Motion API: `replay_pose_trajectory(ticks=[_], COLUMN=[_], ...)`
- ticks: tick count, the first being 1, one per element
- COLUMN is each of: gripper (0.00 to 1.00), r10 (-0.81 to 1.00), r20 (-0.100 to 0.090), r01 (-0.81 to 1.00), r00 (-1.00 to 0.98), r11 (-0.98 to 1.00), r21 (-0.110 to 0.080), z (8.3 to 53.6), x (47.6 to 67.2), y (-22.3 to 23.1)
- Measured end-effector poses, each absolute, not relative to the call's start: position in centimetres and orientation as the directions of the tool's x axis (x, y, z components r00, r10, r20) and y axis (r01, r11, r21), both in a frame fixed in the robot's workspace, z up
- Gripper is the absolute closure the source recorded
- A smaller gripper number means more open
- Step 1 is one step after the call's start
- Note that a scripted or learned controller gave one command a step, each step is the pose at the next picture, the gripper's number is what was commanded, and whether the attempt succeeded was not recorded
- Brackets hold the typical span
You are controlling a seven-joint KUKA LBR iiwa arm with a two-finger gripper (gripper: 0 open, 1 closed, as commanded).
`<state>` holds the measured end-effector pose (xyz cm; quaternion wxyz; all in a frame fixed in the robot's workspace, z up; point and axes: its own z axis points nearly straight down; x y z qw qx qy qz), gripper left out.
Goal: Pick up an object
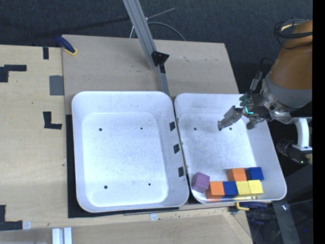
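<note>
Where blocks [236, 183] cluster, orange, blue, yellow, one purple

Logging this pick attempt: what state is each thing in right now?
Gripper: above the right bin's upper part, holding nothing visible.
Purple block: loose on the right bin's floor, tilted.
Orange, blue and yellow blocks: packed together along the near wall.
Right bin: holds all the blocks.
Left bin: no blocks.
</note>
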<state>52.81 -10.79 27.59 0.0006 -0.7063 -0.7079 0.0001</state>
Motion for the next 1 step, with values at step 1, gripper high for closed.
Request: replay_pose_trajectory(ticks=[1], gripper=[0.00], r10=[1.000], r20=[0.002], r01=[1.000], r00=[-0.006], r11=[0.006], r21=[0.003], z=[31.41], x=[51.20], y=[-6.75])
